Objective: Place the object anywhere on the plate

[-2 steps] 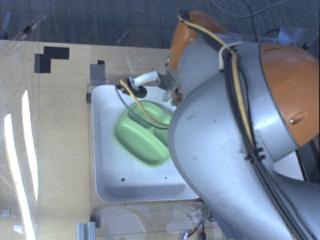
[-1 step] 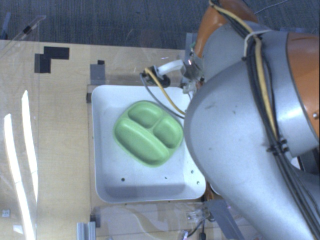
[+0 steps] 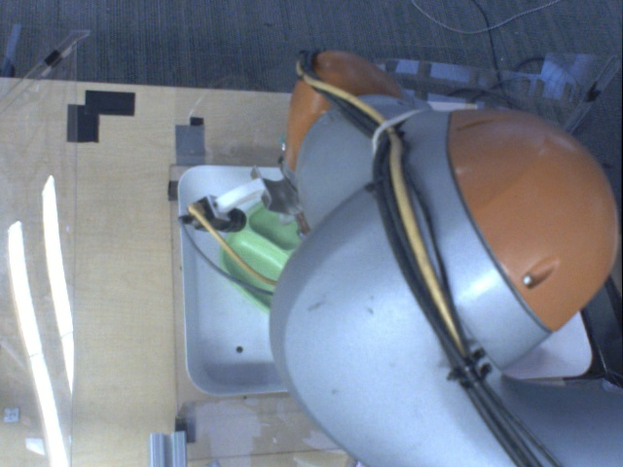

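A green plate (image 3: 255,251) lies in the left white bin (image 3: 209,343), and the arm covers most of it. The grey and orange arm (image 3: 438,290) takes up the middle and right of the camera view. Its wrist end, with a white fitting (image 3: 238,197) and a yellow cable (image 3: 219,246), hangs over the plate's upper left part. The arm hides the fingers, and whatever lies under the wrist is hidden too.
Only the left bin's left wall and its front corner show past the arm. A wooden bench (image 3: 97,290) runs along the left, carrying black markers (image 3: 97,113). Dark carpet with a loose cable (image 3: 487,8) lies beyond the bench.
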`<state>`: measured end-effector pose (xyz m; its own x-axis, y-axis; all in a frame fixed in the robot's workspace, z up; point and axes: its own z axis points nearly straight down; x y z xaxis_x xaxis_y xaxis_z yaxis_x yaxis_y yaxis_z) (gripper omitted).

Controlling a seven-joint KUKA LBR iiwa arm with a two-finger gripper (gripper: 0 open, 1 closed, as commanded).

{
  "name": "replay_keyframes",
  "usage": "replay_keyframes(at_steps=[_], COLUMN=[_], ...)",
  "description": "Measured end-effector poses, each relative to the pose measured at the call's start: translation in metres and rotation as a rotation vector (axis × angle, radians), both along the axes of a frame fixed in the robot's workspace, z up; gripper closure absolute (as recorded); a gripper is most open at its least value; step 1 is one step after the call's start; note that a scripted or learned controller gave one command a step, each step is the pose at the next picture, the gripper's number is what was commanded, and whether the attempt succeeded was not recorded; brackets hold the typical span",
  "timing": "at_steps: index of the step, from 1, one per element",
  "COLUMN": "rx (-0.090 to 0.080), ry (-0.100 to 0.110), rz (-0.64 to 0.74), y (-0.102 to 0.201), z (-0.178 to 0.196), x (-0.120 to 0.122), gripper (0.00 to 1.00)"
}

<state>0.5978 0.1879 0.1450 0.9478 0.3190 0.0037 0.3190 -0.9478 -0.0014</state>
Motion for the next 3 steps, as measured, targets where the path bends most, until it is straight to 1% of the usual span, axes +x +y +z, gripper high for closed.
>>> replay_keyframes(at_steps=[1, 2, 3], rx=[0.002, 0.0, 0.003], ry=[-0.002, -0.005, -0.01], rz=[-0.123, -0.123, -0.125], y=[0.013, 0.025, 0.023], z=[0.018, 0.291, 0.302], x=[0.037, 0.047, 0.048], gripper=[0.0, 0.0, 1.0])
